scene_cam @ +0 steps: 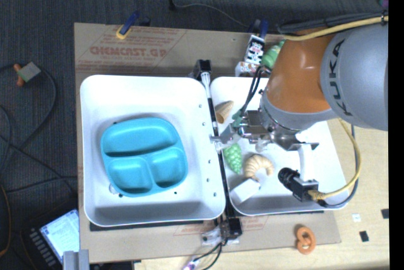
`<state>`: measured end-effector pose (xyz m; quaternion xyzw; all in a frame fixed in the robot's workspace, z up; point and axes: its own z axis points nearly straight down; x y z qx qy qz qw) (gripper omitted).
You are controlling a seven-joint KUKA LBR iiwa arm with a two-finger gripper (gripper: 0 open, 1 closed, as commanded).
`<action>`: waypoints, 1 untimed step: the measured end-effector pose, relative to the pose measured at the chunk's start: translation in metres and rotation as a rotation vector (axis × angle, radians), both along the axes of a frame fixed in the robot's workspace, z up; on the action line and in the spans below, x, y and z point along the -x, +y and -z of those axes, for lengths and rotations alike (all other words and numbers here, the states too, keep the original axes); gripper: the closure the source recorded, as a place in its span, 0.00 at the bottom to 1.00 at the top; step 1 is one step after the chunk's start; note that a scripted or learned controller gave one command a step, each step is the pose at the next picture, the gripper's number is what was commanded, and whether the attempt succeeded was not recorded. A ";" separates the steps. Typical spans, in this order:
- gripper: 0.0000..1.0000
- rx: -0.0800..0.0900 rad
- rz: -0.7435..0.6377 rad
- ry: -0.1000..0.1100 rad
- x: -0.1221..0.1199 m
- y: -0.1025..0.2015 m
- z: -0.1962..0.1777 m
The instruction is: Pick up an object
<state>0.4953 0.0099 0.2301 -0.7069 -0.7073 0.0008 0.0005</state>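
2 shallow white plastic bins side by side: left bin (95, 136), right bin (331, 158). 1 light blue plastic divided tray (144, 155) w/ 3 compartments, in left bin. in right bin, 3 small things seen: 1 tan croissant-shaped toy (259, 164), 1 pale green knobbly toy (233, 158), 1 beige cone-like piece (224, 111); more may sit under the arm, can't tell. 1 grey arm w/ orange band (303, 79). 1 brown cardboard sheet (126, 51) under both bins. 2 blue clamps on its far edge: (128, 24) & (257, 27). 1 small orange pretzel-shaped thing (305, 238) on the desk nr front edge. 1 small grey-orange block (27, 72) on the floor.
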 end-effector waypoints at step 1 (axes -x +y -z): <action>0.00 0.000 0.000 0.000 0.000 0.000 0.000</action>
